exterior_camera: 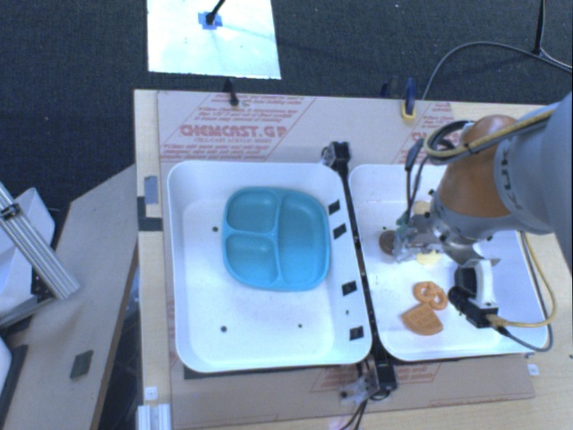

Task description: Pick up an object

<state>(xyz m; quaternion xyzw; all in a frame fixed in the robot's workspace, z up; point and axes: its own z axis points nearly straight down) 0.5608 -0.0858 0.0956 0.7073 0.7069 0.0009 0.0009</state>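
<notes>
Plate [273, 238], blue with three parts, is lying in the middle of the left bin [192, 330]. In the right bin [380, 330], I am watching the gripper [405, 243] hanging low near the left wall, over a small brown thing [388, 241]. I cannot tell how wide the claw is. A pretzel [430, 294] and an orange piece [421, 320] are sitting near the front edge. I am worrying the claw may bump the brown thing away.

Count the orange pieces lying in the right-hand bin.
2. An orange pretzel-shaped piece lies near the bin's middle, and a flatter orange piece sits just in front of it, toward the near wall. The arm covers part of this bin, so others may be hidden.
</notes>
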